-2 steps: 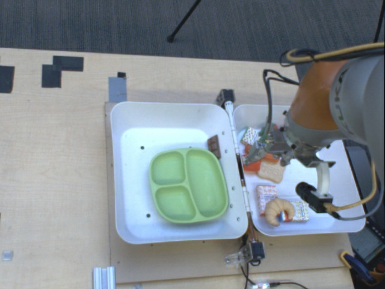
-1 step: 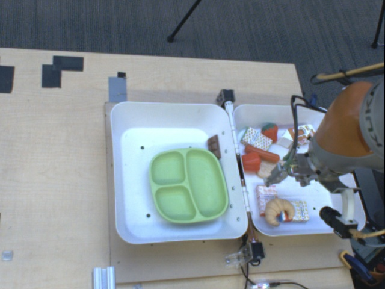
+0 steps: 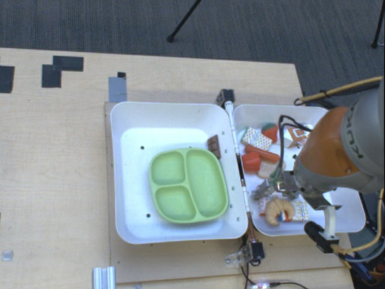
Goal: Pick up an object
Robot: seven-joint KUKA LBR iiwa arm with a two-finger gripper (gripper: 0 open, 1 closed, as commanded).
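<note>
Gripper [image 3: 269, 190] above croissant [image 3: 279, 210] (jaw state unclear); no legible labels.

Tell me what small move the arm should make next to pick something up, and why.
Probably a short descent straight down. The gripper hovers over the right bin with the croissant just below it in the view, among crowded toy foods; the green divided plate sits apart in the left bin.

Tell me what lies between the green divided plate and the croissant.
In the camera view, between the green plate and the croissant run the two bins' adjoining white walls, with a bit of bare bin floor on either side.
</note>
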